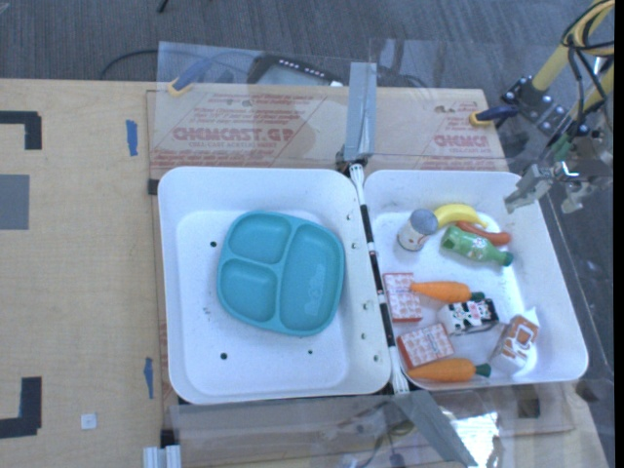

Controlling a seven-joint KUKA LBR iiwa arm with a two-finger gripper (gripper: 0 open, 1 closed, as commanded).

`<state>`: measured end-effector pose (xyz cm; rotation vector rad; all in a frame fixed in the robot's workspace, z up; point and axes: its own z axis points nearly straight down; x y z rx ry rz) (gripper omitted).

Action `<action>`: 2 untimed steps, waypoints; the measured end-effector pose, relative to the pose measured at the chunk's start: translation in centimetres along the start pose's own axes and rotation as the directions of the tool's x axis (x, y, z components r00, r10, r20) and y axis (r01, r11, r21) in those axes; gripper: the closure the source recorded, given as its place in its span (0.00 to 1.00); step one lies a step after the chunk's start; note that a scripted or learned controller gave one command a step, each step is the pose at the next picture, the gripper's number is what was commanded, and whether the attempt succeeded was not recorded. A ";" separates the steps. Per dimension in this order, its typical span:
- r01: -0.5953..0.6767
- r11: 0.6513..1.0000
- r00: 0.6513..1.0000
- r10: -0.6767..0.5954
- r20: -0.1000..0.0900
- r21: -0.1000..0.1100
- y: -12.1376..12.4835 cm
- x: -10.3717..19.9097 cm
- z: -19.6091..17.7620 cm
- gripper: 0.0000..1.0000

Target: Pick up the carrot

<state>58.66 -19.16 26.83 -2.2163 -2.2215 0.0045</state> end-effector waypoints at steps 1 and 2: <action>0.160 0.987 0.987 -0.160 -0.001 -0.001 -1.0 2.0 17.2 0.00; 0.123 0.992 0.992 -0.123 0.001 -0.010 -4.9 7.1 18.3 0.00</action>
